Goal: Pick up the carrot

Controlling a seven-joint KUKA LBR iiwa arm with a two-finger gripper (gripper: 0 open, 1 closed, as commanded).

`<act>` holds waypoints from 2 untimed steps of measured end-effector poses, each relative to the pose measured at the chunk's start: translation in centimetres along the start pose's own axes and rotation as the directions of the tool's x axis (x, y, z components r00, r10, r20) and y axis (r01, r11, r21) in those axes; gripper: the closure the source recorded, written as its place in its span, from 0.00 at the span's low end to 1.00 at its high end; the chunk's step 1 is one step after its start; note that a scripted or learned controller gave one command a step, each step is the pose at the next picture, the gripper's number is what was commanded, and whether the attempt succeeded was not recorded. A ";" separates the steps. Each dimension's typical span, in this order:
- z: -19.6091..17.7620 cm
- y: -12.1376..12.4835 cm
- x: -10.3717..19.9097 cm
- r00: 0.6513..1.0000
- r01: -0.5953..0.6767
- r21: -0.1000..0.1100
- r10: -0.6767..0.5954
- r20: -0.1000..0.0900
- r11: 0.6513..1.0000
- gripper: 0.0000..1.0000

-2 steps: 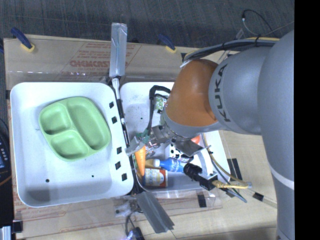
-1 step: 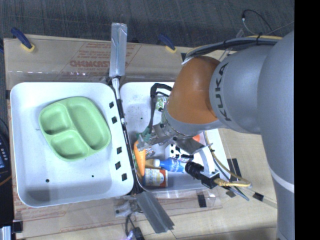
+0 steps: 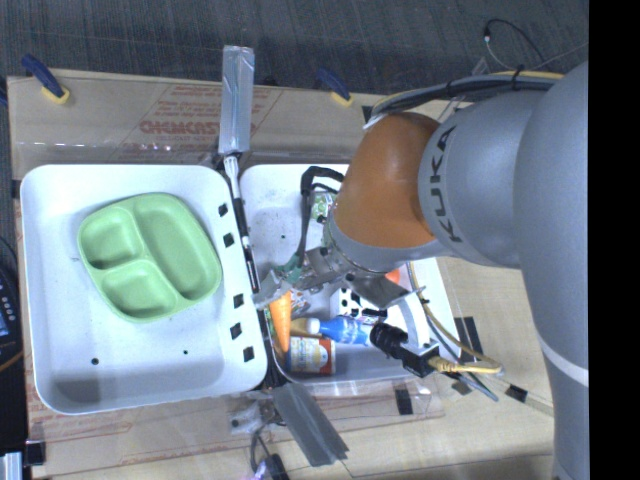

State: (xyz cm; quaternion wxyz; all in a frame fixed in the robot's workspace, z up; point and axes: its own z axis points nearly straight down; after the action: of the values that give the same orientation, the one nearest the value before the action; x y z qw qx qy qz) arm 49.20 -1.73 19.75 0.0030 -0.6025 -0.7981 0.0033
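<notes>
Two white bins (image 3: 60, 268), one green divided plate (image 3: 150, 256), one carrot (image 3: 281, 320), two bottles (image 3: 345, 329).

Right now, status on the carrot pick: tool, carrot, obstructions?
Tool low in right bin, fingers obscured. Carrot against bin's left wall, not seen gripped. Blue-labelled bottle and jar crowd beside it.

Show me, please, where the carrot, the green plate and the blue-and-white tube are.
carrot (image 3: 281, 320): camera view, middle of its orange body.
green plate (image 3: 172, 230): camera view, its largest compartment.
blue-and-white tube (image 3: 345, 329): camera view, its blue middle part.
</notes>
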 end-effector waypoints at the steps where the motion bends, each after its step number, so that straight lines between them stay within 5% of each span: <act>1: -0.8 0.1 0.0 1.000 0.005 0.004 -0.005 0.000 1.000 1.00; 2: -0.8 0.1 0.0 1.000 0.005 0.004 -0.005 0.000 1.000 0.00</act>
State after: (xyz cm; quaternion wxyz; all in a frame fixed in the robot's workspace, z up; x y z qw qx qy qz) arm 49.30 -1.69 20.54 0.0041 -0.6006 -0.7996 0.0049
